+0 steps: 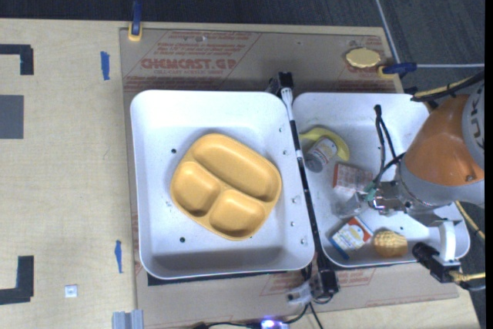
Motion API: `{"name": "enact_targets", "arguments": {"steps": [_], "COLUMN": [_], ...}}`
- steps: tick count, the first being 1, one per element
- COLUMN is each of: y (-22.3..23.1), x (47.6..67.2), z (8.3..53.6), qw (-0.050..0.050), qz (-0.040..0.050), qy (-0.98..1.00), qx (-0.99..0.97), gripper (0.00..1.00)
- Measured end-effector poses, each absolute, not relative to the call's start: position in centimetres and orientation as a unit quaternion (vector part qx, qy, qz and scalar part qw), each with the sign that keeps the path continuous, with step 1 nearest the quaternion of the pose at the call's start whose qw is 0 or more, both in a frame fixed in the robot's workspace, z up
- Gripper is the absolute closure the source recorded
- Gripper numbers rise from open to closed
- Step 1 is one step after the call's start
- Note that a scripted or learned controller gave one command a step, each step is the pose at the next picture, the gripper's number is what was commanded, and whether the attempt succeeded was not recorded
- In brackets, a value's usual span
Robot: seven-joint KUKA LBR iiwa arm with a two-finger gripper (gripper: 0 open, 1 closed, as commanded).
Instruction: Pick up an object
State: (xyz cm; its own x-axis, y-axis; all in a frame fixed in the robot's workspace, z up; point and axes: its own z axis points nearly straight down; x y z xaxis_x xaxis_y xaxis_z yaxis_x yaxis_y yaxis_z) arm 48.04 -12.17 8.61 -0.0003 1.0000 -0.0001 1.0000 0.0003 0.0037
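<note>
Camera view, read left to right with the black divider [299, 166] between the two bins as the reference. Left of the divider: the left white bin [154, 189], holding a yellow three-compartment tray [225, 185] that lies tilted near the bin's middle, well apart from the divider.

Right of the divider: the right white bin [350, 108]. Just beside the divider, toward its far half, a small can with a yellow label [322, 150] lies on its side. Further right, a crumpled clear packet with red print [348, 177]. Toward the divider's near end, a small red-and-white carton [348, 236], and touching its right side a yellow bumpy piece like a corn cob [389, 243].

The gripper [370, 196] sits low over the right bin, right of the packet and above the carton as seen here, with the grey-and-orange arm [443, 154] behind it. Finger state: cannot tell; cables and the wrist body hide the tips. Nothing is visibly raised off the bin floor.
</note>
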Motion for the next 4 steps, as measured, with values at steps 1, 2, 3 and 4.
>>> {"name": "enact_targets", "arguments": {"steps": [1,2,3,4], "y": [-9.6,-9.6,-9.6,-9.4], "x": [48.1,48.3,48.3,48.0], "z": [8.6,9.7,9.7,8.6], "qw": [0.002,0.005,0.005,0.001], "qz": [0.0015,0.003,0.0029,0.0007], "qy": [0.707,0.707,0.707,0.707], "qx": [0.707,0.707,0.707,0.707], "gripper": [0.0,1.0,0.0,0.0]}}
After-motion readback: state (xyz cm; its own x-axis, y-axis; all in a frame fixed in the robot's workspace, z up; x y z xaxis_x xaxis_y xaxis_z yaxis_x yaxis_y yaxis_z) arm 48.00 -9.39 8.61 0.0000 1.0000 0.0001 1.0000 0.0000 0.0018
